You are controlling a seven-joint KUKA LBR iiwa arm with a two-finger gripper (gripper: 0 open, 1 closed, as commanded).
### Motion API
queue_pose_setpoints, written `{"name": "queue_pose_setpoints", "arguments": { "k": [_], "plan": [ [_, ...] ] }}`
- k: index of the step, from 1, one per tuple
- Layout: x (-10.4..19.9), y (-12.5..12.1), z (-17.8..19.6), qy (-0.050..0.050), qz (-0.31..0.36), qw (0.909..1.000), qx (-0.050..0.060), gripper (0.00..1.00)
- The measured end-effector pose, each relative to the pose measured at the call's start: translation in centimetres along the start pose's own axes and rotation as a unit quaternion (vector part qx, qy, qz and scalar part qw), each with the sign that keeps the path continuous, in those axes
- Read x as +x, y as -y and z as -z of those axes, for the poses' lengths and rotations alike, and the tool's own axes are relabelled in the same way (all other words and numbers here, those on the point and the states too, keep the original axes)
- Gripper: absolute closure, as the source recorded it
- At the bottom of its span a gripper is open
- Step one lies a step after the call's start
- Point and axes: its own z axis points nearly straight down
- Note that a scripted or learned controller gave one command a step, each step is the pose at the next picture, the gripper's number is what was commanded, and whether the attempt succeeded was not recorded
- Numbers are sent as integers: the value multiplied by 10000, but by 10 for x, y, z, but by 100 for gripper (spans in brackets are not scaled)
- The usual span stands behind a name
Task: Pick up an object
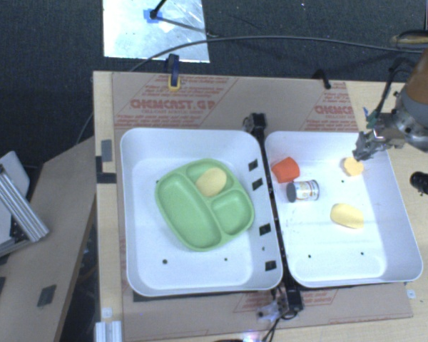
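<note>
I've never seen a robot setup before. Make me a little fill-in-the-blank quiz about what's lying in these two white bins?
1. The green tray lies in the ____ bin.
2. A pale yellow lump sits on the ____ tray.
3. The small jar lies just below the ____ block.
4. The gripper hangs above the small ____ piece in the right bin.

Missing words: left; green; orange; yellow
</note>
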Motion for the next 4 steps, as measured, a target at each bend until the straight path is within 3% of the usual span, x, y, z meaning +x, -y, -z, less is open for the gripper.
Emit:
{"name": "queue_pose_setpoints", "arguments": {
  "k": [1,2,4],
  "plan": [
    [0,-1,54,-2,5,10000,4,100],
    [45,4,43,-12,20,10000,28,100],
    [153,38,18,-18,24,10000,34,100]
  ]
}}
